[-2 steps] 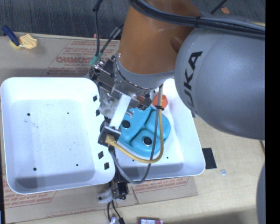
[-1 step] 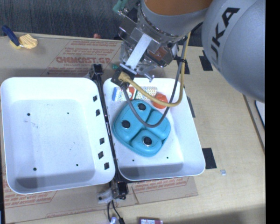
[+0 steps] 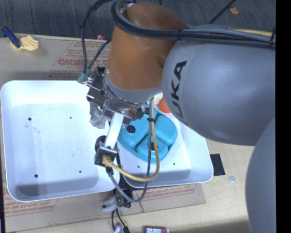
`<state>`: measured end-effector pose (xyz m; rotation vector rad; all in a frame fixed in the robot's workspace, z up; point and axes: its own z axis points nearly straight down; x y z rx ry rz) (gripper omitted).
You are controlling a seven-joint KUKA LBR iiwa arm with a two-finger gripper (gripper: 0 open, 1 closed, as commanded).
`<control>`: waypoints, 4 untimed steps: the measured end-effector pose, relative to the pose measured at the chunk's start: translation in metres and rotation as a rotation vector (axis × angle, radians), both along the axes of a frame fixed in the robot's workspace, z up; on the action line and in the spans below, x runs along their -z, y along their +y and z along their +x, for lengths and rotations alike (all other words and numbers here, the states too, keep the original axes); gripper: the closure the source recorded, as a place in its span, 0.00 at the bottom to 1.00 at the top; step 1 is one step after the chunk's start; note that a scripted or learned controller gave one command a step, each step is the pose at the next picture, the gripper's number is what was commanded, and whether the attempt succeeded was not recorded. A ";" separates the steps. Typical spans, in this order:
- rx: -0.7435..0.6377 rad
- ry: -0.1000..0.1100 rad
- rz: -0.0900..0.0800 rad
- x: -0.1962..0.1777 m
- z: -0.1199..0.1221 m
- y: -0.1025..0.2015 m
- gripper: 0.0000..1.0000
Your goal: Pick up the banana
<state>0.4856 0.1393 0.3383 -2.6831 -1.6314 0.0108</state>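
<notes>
Blue object (image 3: 160,132) lies in right bin (image 3: 196,171) beneath arm (image 3: 136,47).

light: bright, even, from above | glare: soft sheen on the grey arm (image 3: 218,86), mild white bloom on the left bin (image 3: 48,135) floor | shadows: soft grey band along that bin's near edge, darker under the arm | focus: arm close and slightly soft, bins fairly sharp | grain: coarse overall

I'm looking at a robot lab: a big grey arm (image 3: 218,81) with loose cables (image 3: 136,171), white bins (image 3: 19,130) on taped cardboard (image 3: 63,57), carpet floor (image 3: 39,8).
</notes>
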 end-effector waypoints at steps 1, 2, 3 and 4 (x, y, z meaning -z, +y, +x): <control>0.257 -0.005 0.001 -0.107 0.039 -0.056 1.00; 0.159 0.001 0.000 0.023 0.052 -0.053 1.00; 0.036 0.001 0.000 0.097 0.098 -0.074 1.00; 0.024 -0.006 0.001 -0.026 0.134 -0.141 1.00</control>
